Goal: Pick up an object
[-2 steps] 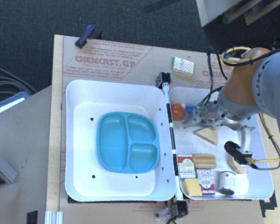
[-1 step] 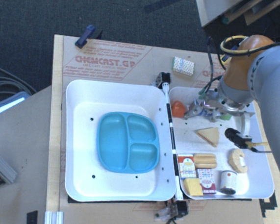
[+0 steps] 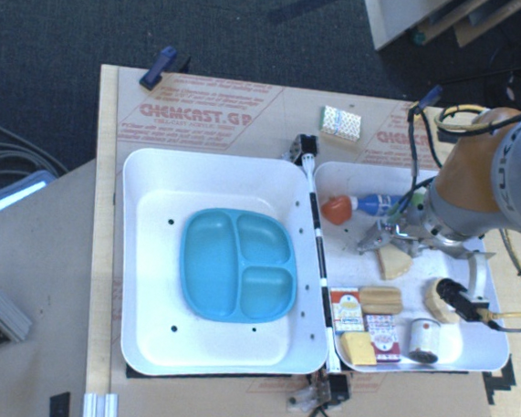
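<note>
White plastic forms the two bins set side by side on the bench. The left bin is occupied by a blue divided plate, laid flat near its middle. The gripper is lowered into the right bin, closer to that bin's far edge than to its near one; whether it is open or closed cannot be told. A tan block lies just beside the gripper, on its near side. An orange ball and a blue-and-white bottle are found toward the bin's far left corner, the ball close to the left wall. Along the near edge are set a yellow block, a red box and a white can. A second tan block lies just beyond these, beside a red-and-white carton at the left wall. A small patterned box is placed on the bench, beyond the bins.
</note>
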Robot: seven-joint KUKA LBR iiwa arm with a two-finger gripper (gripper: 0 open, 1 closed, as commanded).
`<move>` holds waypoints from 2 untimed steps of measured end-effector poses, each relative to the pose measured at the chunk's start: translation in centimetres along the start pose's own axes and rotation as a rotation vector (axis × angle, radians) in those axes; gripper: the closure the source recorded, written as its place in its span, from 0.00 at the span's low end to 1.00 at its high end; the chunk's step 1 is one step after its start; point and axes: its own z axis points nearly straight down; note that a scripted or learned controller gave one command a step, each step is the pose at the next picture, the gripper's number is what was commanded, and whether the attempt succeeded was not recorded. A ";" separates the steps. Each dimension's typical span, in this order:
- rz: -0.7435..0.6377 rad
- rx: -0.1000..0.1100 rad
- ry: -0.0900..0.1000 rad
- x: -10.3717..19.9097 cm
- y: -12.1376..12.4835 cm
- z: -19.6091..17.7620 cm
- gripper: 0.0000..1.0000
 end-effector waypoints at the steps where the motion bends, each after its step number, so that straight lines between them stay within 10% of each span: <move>1: 0.000 -0.002 0.000 0.0 0.1 -1.0 1.00; 2: -0.002 -0.003 0.001 10.5 1.3 -10.1 1.00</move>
